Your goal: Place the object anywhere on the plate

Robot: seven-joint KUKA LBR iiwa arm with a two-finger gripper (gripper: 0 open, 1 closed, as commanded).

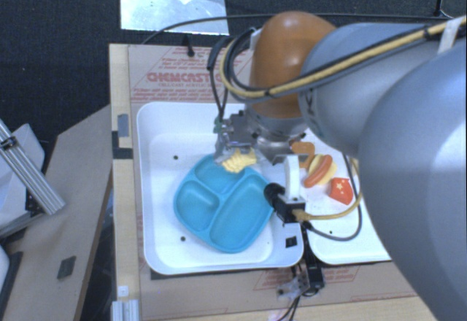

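Note:
A blue divided plate (222, 209) lies tilted in the left white bin (164, 166). A small pale yellow ridged object (239, 161) sits at the plate's upper edge, over its rim. My gripper (235, 146) hangs directly above and against this yellow object, under the orange wrist band (288, 57). The wrist body hides the contact between gripper and object.
The right bin (350, 239) holds a toy hot dog (319, 170), a red wedge-shaped piece (340, 190) and an orange item (301, 148) partly under the arm. The large grey arm covers most of the right side. A cable with a black fitting (281, 203) dangles over the plate's right edge.

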